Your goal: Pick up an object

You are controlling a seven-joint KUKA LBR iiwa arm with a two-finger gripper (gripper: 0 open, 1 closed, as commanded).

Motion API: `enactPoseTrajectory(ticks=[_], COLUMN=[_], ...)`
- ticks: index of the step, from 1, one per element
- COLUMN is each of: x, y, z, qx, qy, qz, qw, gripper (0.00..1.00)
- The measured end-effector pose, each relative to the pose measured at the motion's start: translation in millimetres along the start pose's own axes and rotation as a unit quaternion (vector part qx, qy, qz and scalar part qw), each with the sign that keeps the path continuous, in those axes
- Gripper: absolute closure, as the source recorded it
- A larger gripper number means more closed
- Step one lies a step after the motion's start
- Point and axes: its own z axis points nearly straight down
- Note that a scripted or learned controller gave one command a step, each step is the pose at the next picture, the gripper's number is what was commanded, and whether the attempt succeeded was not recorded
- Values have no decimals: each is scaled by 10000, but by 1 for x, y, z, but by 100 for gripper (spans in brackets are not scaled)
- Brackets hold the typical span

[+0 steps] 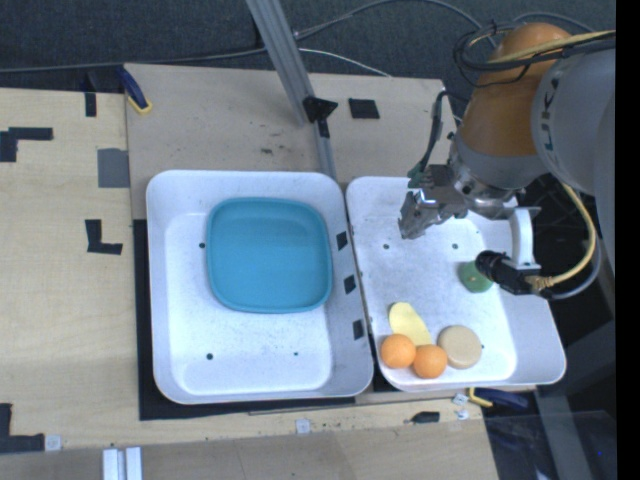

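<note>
Camera view: counter (60, 268) carries two white bins. Left bin (180, 368) holds a blue plate (268, 253). Pincer (413, 224) hangs over the right bin (530, 353), grasping nothing; finger state: cannot tell. Near front edge: yellow piece (407, 319), beige disc (461, 346), two orange balls (398, 351), touching. Green piece (473, 279) mid-right.

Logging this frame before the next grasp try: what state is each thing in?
Gripper: above the right bin, holding nothing.
Blue plate: flat in the left bin.
Two orange balls: touching.
Beige disc: flat.
Yellow piece: lying.
Green piece: apart.
</note>
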Motion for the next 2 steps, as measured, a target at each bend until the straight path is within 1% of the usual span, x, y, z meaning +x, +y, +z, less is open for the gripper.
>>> enactPoseTrajectory(ticks=[1,2], x=[55,112], y=[20,34], z=[-6,-3], qx=[-4,-1], qy=[0,1], qz=[-7,-7], qw=[10000,10000], gripper=[100,100])
